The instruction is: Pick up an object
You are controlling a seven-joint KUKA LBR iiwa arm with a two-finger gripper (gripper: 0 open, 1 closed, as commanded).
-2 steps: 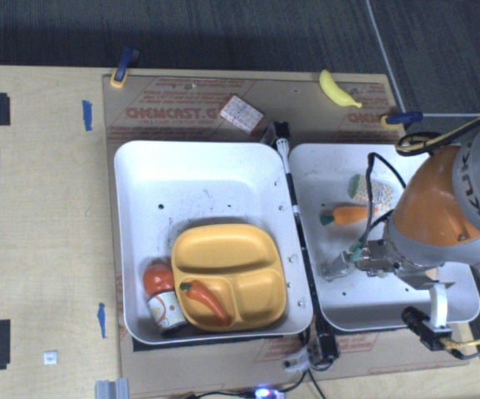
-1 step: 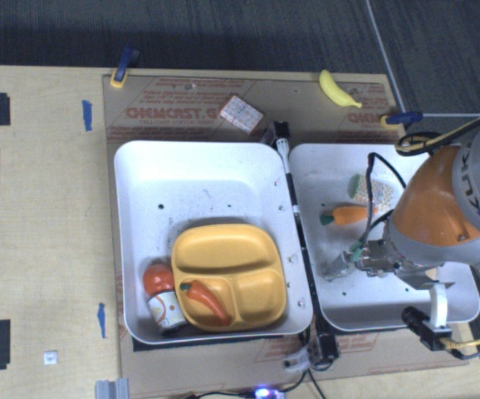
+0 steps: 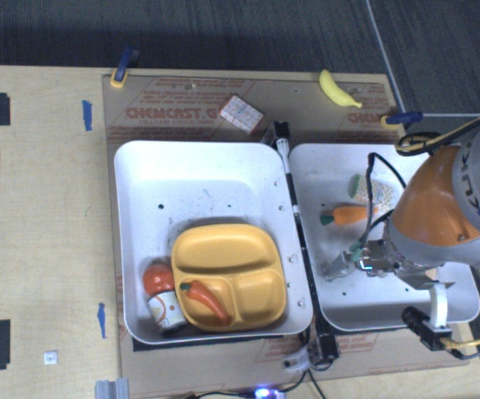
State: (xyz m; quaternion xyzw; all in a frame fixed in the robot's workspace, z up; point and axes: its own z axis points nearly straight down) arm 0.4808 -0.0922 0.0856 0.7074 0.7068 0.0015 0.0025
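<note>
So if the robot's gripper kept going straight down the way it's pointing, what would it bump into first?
Probably just the bare white floor of the right bin. The gripper hangs low over it, and the toy carrot lies further back, off that line. Depth is hard to judge from this slanted view.

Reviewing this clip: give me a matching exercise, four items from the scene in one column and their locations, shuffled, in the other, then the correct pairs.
Items:
1. yellow divided tray
2. toy banana
3. toy carrot
4. small checked card

Places:
A. in the right bin, just up-left of the end effector
B. on the cardboard behind the right bin
C. in the left bin, toward its near side
D. on the cardboard behind the left bin

Pairs: 1-C, 2-B, 3-A, 4-D
</note>
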